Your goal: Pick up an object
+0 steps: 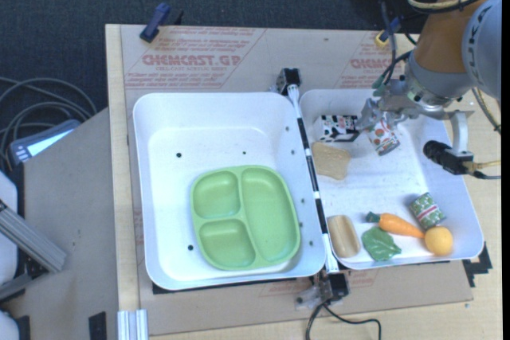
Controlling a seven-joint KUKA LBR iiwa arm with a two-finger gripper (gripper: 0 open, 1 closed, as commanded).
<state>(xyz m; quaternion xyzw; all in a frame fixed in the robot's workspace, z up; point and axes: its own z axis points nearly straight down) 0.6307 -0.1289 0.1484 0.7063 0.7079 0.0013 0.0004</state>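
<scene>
Grey and orange, the arm (pixel 458 28) comes in from the right and bends down over the far part of the right bin (pixel 402 179). Its end effector (pixel 382 117) is low there, and a small red and white packet (pixel 385 137) sits right at its tip, tilted. I cannot tell if the fingers are apart or together, or if they really grip the packet. Just to the left of it, by the back wall of that bin, lies a little black and white thing (pixel 338 127). A bit nearer to me is a tan piece that looks like bread (pixel 331 161), close to the wall between the two bins. Down at the near end of the right bin there is a row of play food: a pale brown bun (pixel 343 236), a green leafy thing (pixel 381 244), an orange carrot (pixel 398 225), a yellow lemon (pixel 438 240) and a small can with red and green on it (pixel 426 211). The carrot touches the green thing, and the lemon sits just below the can. The left bin (pixel 159 139) holds a light green plate with three parts (pixel 244 216), lying flat near its front. Both bins rest side by side on the counter (pixel 231 56), which is covered with brown card with red letters on it. A blue clip (pixel 154 21) sits at the far left corner of the card.
</scene>
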